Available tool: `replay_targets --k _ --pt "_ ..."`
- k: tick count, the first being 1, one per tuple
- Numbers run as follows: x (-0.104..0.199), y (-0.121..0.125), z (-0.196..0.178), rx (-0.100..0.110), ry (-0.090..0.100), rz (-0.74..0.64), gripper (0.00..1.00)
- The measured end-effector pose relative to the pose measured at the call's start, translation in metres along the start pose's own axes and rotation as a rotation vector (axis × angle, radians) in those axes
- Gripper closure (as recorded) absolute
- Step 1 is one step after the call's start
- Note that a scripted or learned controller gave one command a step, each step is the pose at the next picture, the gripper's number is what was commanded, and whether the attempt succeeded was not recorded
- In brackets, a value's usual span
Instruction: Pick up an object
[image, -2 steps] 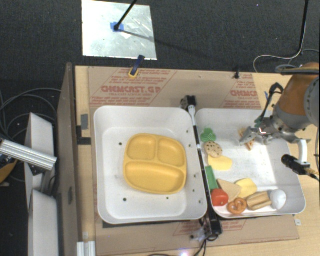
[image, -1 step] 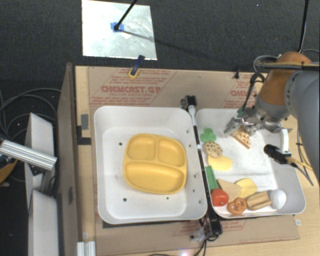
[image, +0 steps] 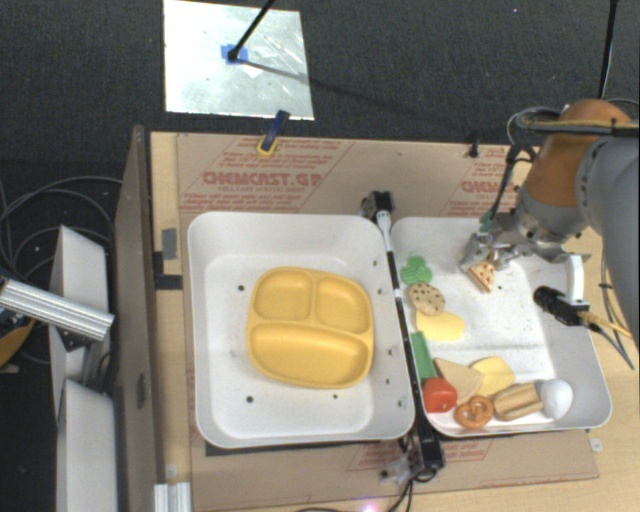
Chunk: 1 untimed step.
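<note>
Most of the pick looks done: the gripper, at the upper right of the frame, clenches a pizza slice just over the right bin, lift remaining.

The arm is cut off by the right edge, so its upper part cannot be followed. At the hand, the fingers blur together against a small orange-and-white piece, and whether they grip or merely touch it cannot be told. At the near end of the right bin, a pretzel-like piece and neighbouring toys overlap, hiding each other's edges.
</note>
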<state>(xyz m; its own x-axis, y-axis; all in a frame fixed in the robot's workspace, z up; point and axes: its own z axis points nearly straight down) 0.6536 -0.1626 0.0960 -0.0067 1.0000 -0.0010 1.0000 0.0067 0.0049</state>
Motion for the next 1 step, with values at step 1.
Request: replay_targets --k 1 --pt "0.1111 -0.0168 -0.0954 -0.005 0.005 -0.008 1.00"
